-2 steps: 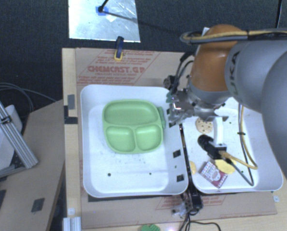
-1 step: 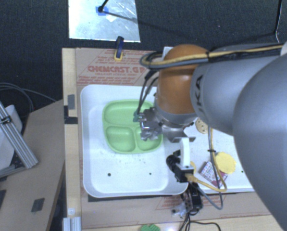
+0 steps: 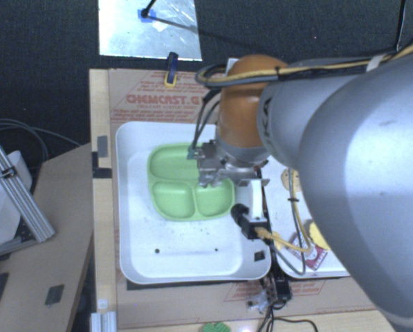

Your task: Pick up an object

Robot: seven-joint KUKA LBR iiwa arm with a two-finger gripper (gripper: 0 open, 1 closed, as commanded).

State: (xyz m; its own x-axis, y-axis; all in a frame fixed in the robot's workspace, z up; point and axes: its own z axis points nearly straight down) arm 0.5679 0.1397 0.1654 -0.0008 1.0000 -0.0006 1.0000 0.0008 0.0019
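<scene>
Gripper: hanging over green tray; jaw state cannot be told. Risk: smooth, shallow tray rim below the jaws slipping free on closing.

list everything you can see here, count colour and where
divided plate: 1, light green, three compartments, in the left bin, its right side under the gripper
white bins: 2, side by side; the right one mostly hidden by the arm
items in right bin: count unclear, yellow and red bits showing past the arm
cardboard sheet: 1, brown with red print, under the bins
clamp: 1, blue and yellow, at the cardboard's far edge
shiny sheet: 1, silvery, beyond the bench
arm: 1, grey with orange band, from the right
gripper: 1, over the plate's right edge
</scene>
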